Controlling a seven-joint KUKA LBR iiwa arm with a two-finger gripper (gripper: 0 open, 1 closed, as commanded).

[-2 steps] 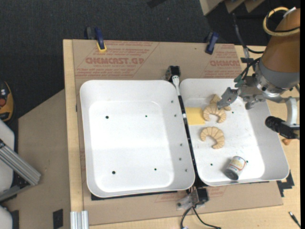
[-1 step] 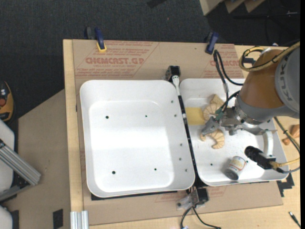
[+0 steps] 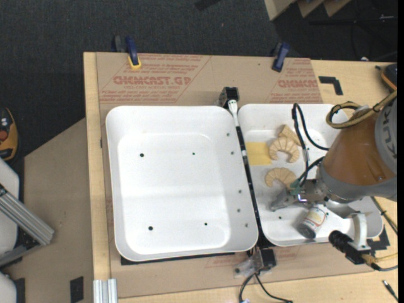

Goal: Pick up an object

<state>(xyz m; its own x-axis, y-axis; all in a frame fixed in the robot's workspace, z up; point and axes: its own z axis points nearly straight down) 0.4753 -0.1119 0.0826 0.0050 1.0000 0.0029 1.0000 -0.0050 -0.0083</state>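
At the lower right of the frame, nearest us, we see a small bottle-like container [image 3: 312, 222] lying on its side in the right bin [image 3: 271, 232], just beside the pincer [image 3: 297, 196]. We judge it light, stiff and smooth, likely to roll, so we would take it across its body. The pincer sits low over the bin floor; we cannot tell how wide it stands or whether it grips anything. Just above it lie two croissant-shaped pieces, the lower croissant [image 3: 278, 177] and the upper croissant [image 3: 285, 148], probably light, rigid toys, best pinched across the thick middle. Left of them a flat yellow slice [image 3: 257, 153] hugs the floor, hard to grip. The left bin [image 3: 126, 122] fills the frame's centre-left on the counter [image 3: 95, 106].
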